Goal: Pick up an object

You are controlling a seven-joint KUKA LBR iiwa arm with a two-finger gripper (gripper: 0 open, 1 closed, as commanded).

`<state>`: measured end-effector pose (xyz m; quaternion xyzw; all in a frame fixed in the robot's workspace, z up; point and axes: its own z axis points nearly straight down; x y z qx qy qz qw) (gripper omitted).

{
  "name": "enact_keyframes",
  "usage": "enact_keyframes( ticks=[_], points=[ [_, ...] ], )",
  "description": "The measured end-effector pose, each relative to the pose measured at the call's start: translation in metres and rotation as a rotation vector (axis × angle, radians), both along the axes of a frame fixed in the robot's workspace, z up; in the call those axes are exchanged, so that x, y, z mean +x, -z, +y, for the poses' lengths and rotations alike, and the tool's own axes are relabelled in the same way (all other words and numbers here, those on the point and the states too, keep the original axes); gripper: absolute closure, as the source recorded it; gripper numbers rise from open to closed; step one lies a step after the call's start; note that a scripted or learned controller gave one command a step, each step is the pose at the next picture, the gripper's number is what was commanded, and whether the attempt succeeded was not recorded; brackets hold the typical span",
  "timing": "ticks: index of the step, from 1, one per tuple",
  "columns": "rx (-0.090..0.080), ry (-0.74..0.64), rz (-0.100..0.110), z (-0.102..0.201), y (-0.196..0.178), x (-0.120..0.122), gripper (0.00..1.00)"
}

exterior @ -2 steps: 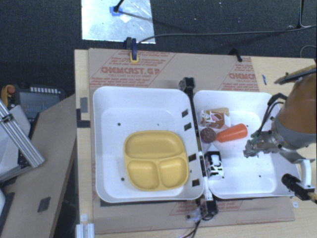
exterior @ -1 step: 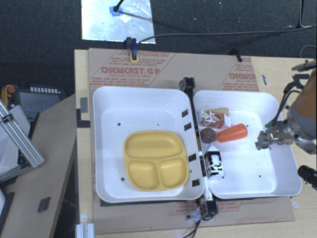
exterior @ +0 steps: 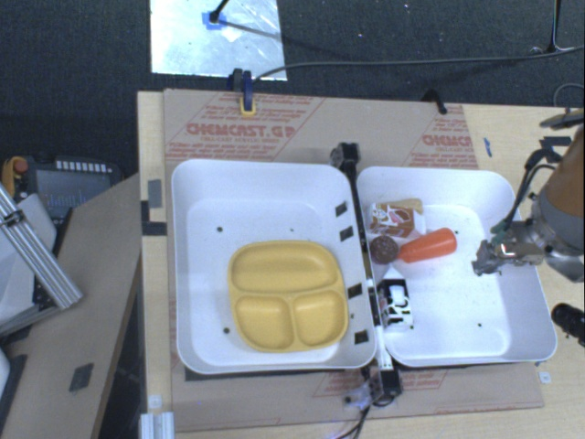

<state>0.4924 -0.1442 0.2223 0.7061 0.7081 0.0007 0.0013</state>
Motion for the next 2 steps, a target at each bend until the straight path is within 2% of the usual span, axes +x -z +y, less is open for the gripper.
enact_keyframes(
  ticks=[2],
  points=[
    [0.003, -0.007, 0.001, 0.103, 0.011, 0.008, 1.00]
  ],
)
